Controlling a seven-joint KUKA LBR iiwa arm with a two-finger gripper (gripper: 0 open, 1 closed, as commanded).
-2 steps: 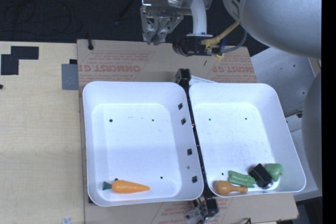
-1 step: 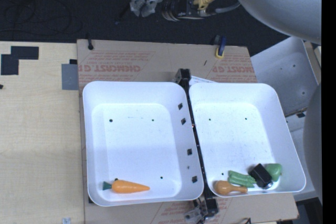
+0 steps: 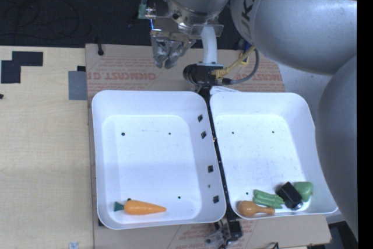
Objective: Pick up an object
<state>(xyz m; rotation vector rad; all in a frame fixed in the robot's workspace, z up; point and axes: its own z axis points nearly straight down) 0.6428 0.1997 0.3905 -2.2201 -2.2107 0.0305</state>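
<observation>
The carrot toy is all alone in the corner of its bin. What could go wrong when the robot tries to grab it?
1. The carrot lies close to the left bin's near wall, so the tool might bump the wall.
2. The tool hangs high behind the bins, far from the carrot; a long reach could land off target.
3. The carrot looks rounded and could slip.

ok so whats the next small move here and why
Probably bring the gripper toward the camera and down over the carrot in the left bin. The gripper hangs beyond the bins' far edge with nothing between its fingers, and the carrot lies alone, clear of the clutter in the right bin.
</observation>
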